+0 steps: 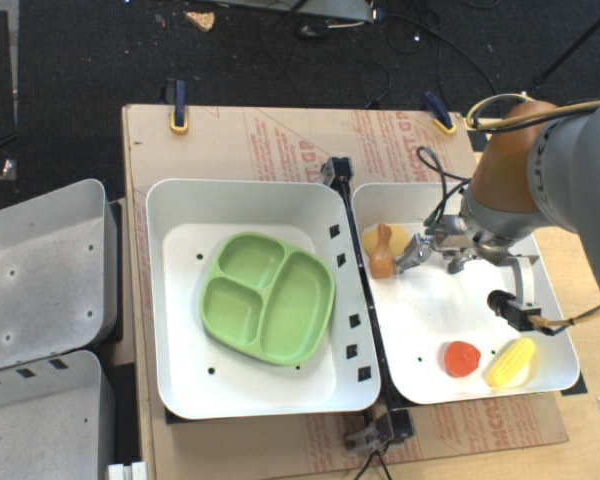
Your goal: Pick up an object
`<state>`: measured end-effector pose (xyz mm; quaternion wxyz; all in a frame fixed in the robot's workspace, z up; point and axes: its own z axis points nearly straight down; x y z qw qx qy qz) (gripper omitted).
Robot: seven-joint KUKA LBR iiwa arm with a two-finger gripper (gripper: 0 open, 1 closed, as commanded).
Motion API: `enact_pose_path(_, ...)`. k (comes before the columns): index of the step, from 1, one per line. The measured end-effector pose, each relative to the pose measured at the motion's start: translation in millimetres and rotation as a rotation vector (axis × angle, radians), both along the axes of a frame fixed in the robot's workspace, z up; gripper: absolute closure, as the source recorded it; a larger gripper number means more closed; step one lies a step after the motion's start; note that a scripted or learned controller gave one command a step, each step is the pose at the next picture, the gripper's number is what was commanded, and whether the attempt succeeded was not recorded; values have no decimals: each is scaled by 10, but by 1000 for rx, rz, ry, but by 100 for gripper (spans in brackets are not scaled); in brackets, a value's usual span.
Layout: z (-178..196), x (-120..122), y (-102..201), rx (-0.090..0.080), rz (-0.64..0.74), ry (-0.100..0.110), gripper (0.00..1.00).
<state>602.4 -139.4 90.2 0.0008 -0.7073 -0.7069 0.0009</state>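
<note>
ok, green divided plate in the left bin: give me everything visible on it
The green divided plate looks like matte light-green plastic, rounded in outline, with three compartments: one small at upper left, one lower left, one long along the right side. It lies flat, right side up, rotated slightly, near the middle of the left bin. Its compartments hold nothing. Only the bin floor touches it.

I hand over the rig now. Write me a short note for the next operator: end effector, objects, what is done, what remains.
End effector: low in the right bin, just beside the orange-brown toy at its left wall; no object seen between its fingers.
Red object and yellow corn: lying near the right bin's front edge.
Green divided plate: in the left bin.
Done: nothing lifted yet.
Left: grasp and raise one object.
</note>
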Motion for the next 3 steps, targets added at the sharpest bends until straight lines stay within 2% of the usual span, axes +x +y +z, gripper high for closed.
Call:
enact_pose_path(1, 122, 9, -1, -1, 0, -3, 100)
enact_pose_path(3, 1037, 77, 141, -1, 4, -7, 100)
